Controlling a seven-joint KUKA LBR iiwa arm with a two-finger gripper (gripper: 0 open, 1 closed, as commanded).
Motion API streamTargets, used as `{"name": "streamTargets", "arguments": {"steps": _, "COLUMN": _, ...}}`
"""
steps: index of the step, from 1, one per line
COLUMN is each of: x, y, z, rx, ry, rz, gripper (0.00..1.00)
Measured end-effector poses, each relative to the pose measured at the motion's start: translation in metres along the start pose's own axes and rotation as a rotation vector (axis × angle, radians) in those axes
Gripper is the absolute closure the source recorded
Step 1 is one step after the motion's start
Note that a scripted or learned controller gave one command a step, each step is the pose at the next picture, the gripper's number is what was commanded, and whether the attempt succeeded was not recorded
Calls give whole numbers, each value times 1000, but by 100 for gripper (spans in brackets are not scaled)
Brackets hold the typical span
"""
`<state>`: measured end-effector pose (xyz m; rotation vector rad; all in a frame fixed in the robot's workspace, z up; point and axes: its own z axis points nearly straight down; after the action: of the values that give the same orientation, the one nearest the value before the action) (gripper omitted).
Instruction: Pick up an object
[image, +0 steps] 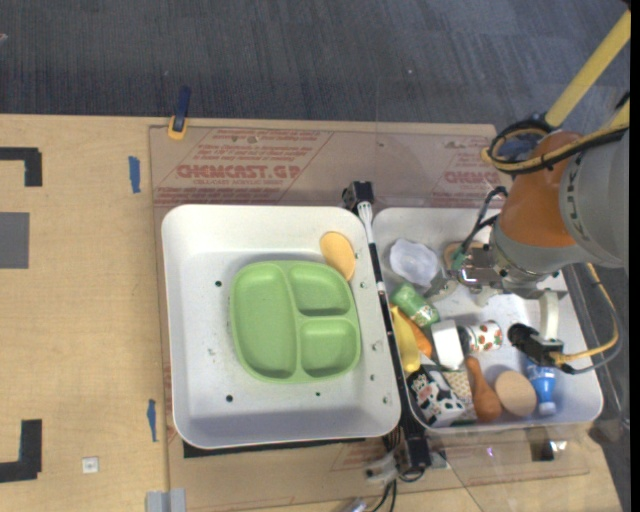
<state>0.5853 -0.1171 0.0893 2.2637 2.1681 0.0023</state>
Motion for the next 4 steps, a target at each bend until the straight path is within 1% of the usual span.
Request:
{"name": "streamTargets", "arguments": {"steps": 1, "x": 4, "y": 56, "z": 2, "rx": 1, "ry": 2, "rz": 483, "gripper": 0}}
{"name": "streamTargets", "arguments": {"steps": 2, "x": 3, "y": 57, "z": -11, "rx": -1, "ry": -5, "rz": 475, "gripper": 100}}
{"name": "streamTargets", "arguments": {"steps": 3, "x": -4, "y": 45, "z": -78, "rx": 2, "ry": 2, "rz": 620, "gripper": 100}}
{"name": "streamTargets", "arguments": {"steps": 4, "x": -3, "y": -22, "z": -145, "rx": 11, "ry": 3, "rz": 721, "gripper": 100}}
